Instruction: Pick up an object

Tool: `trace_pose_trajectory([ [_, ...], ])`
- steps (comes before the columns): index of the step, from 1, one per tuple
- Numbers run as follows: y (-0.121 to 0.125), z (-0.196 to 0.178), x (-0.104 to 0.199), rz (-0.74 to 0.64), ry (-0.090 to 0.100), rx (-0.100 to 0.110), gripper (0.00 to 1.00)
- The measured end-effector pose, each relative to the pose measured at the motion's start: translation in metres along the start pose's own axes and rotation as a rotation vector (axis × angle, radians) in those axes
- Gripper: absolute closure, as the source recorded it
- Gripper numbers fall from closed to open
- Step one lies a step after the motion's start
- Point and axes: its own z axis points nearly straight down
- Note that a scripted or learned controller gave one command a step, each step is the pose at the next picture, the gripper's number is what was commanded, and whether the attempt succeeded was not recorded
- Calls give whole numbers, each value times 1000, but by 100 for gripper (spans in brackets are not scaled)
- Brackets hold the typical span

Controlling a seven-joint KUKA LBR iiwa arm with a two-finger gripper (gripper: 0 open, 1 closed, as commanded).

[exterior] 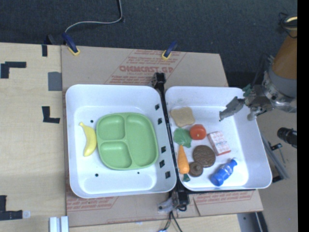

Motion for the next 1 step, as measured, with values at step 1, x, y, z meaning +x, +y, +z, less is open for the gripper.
trace_pose_trajectory([
  [1, 31, 115, 39, -1, 1, 2, 0],
])
